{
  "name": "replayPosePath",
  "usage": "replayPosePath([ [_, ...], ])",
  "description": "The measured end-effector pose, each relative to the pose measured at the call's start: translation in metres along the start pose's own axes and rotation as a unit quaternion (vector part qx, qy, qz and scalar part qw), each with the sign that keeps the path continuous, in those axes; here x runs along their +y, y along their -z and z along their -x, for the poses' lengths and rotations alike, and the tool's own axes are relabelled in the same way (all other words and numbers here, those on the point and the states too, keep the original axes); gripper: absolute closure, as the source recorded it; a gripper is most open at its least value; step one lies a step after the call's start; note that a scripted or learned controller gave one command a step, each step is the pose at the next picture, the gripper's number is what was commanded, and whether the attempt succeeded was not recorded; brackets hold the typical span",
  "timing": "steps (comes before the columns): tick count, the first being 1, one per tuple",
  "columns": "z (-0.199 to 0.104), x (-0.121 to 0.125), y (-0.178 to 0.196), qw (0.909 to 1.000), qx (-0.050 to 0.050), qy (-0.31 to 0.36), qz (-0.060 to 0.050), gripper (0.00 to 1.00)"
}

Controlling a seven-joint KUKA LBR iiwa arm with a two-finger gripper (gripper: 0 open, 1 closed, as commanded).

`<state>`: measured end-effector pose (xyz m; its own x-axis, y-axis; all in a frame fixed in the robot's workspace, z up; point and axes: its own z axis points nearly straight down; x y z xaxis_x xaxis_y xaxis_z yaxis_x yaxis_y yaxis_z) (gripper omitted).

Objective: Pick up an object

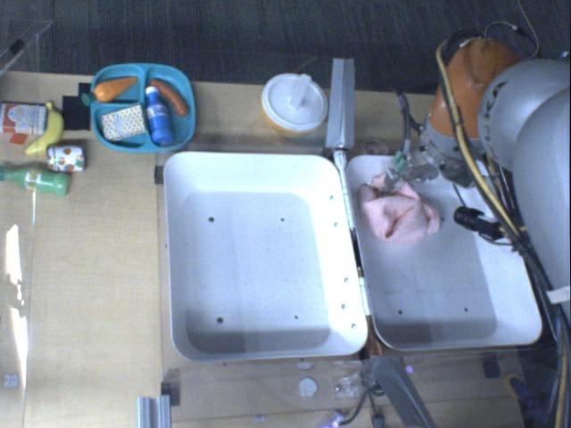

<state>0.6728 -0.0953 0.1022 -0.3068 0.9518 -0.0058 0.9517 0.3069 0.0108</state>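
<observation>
The grey arm [526, 132] fills the right edge of the frame, its orange band [468, 74] at the upper right, bent down over the right bin [464, 315]. The left bin [259, 257] sits at centre. The gripper [412, 163] hangs at the right bin's upper left, just at the top edge of a crumpled pink cloth [399, 212]; whether it pinches the cloth I cannot tell. A blue tray [183, 105] of toys lies upper left, a white lidded cup [294, 102] at top centre.

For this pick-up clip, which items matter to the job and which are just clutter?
Job: pink cloth in the right bin; gripper at the cloth's far edge.

Clutter: left bin, blue divided tray, lidded cup, banana, small can, green bottle.
</observation>
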Motion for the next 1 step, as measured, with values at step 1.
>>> replayPosePath([
  [1, -0.04, 0.0114, 0.0845, 0.9854, 0.002, 0.17, -0.001, 1.0],
])
